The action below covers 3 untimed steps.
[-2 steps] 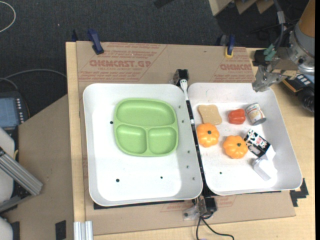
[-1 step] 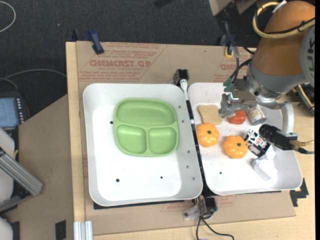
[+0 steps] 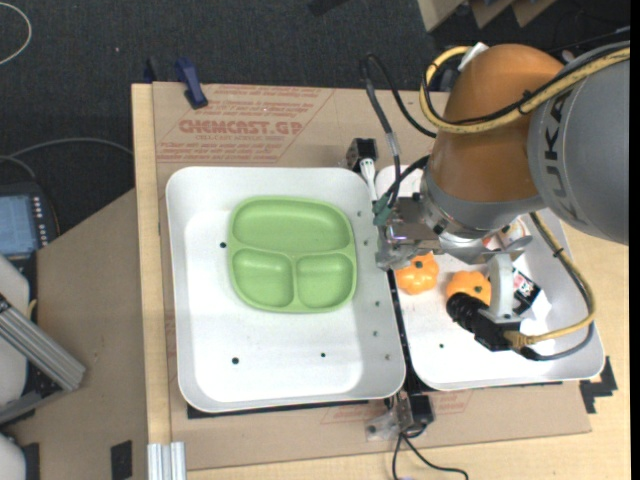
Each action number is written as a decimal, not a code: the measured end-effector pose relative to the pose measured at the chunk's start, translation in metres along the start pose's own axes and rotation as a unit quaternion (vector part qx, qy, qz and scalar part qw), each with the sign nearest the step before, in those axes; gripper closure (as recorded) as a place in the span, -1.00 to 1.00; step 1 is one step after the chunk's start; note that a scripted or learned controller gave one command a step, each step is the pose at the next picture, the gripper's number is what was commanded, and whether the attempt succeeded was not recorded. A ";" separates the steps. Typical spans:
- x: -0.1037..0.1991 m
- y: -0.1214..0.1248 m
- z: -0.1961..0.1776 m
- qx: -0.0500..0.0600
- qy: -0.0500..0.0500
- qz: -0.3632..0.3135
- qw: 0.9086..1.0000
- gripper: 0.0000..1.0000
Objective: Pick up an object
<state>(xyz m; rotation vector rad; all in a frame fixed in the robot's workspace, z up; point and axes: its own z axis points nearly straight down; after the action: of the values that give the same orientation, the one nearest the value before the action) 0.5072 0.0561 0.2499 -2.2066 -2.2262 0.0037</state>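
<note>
Pincer (image 3: 402, 240) hung at the right bin's (image 3: 440, 363) left edge, half hidden under the wrist; whether open or closed could not be told. A green plate (image 3: 293, 253) lay in the left bin (image 3: 200, 348). An orange toy (image 3: 418, 277) lay just below the pincer, a second orange toy (image 3: 468, 286) beside it.

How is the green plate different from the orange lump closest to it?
The green plate is big, flat and split into three parts; the orange lump is small and roundish. The green plate lies in the left bin, the orange lump in the right bin. Both lie in white bins.
</note>
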 end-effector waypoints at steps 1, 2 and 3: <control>0.057 -0.015 -0.211 -0.013 0.001 0.001 1.000 1.00; 0.081 -0.030 -0.100 0.002 -0.003 0.003 1.000 1.00; 0.029 -0.028 -0.117 -0.005 -0.002 0.007 1.000 1.00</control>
<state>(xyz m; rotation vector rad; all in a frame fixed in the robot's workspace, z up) 0.4798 0.0843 0.3668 -2.2283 -2.2181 -0.0031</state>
